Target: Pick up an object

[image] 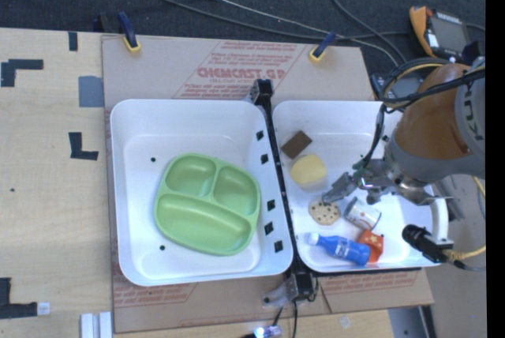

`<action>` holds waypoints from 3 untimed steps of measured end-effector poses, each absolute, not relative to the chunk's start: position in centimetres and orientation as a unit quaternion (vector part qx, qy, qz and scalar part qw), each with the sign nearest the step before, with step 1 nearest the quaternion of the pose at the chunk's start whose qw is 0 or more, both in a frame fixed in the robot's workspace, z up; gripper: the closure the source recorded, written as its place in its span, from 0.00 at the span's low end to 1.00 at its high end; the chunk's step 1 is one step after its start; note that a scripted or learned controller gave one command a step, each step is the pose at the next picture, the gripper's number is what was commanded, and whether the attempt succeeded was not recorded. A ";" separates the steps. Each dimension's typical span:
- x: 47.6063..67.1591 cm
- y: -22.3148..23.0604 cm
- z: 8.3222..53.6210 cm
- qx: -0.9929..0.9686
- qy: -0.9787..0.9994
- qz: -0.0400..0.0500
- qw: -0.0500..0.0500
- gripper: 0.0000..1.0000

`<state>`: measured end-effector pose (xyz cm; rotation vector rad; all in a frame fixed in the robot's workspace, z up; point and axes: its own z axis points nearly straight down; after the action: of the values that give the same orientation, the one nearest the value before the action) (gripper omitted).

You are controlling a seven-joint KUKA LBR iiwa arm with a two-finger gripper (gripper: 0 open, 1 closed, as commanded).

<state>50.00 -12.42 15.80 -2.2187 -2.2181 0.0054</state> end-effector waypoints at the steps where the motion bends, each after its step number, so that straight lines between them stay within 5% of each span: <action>1: 51.0 -12.9 11.2 -0.707 -0.707 0.000 -0.002 0.00; 2: 51.0 -12.8 8.4 -0.707 -0.707 0.000 0.001 0.00; 3: 51.2 -13.0 9.9 -0.707 -0.707 -0.001 -0.002 1.00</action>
<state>51.23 -12.96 9.90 -2.2242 -2.2256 -0.0036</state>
